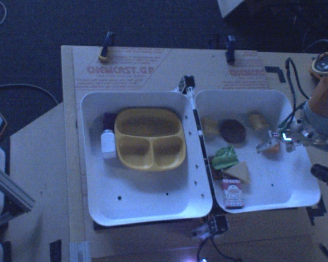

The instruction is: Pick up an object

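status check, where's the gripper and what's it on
Gripper low in right bin, over small orange object; grasp not confirmed. Dark round item and green piece nearby, apart.

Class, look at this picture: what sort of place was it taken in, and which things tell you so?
Probably a robotics lab test bench. A robot arm reaches over two white bins clamped to a plywood board, with toy food and a yellow divided tray as practice objects, and loose cables around.
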